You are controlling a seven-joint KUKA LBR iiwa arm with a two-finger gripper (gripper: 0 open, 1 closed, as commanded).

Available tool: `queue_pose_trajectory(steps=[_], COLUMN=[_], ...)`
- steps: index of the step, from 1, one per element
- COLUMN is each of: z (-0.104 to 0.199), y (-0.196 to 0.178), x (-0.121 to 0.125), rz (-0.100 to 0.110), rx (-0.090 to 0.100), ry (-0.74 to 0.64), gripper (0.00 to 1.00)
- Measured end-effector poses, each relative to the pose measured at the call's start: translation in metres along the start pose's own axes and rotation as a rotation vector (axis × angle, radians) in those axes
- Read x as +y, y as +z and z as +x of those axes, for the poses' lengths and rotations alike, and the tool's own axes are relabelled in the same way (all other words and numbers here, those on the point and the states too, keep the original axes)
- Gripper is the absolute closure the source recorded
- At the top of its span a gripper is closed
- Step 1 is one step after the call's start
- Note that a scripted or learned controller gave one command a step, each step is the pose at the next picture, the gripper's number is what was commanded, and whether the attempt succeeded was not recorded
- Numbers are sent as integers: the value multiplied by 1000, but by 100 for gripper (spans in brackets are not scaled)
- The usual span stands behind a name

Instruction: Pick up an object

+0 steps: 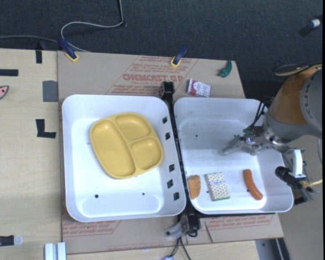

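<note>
Nearest the camera, along the front wall of the right bin (233, 209), three loose items lie in a row: a small brown piece (194, 186) at the left, a patterned packet (217, 186) just beside it, and an orange sausage-shaped toy (253, 184) further right, apart from the packet. Any of the three would serve as the object to pick.

Working left to right across the bench: the left bin (78, 161) carries a yellow divided plate (127, 143), set toward its rear half. Behind the two bins, on the cardboard, a small red-and-white carton (197, 88) lies outside both.

In the right bin, the gripper (234, 146) sits low over bare floor in the middle of the bin, pointing left, well behind the row of items. Its pincer state cannot be told from this view, and nothing is seen between the tips. The arm (295, 110) enters from the right, grey body with its orange band above the wrist, angled down and across the bin's right wall.

Assessment: the step in hand is the approach; no object is secured. The next move calls for shifting toward the front wall, settling over one item, most readily the packet or the orange toy, and descending squarely onto it.
</note>
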State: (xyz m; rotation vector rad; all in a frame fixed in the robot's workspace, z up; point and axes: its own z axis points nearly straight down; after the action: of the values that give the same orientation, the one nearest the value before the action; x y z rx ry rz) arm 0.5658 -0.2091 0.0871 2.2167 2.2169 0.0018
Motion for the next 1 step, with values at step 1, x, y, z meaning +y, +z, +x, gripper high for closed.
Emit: queue_pose_trajectory(steps=[1], z=[-13], y=[1], x=[55], rz=[3], rx=[7], ry=[-2], gripper=[0])
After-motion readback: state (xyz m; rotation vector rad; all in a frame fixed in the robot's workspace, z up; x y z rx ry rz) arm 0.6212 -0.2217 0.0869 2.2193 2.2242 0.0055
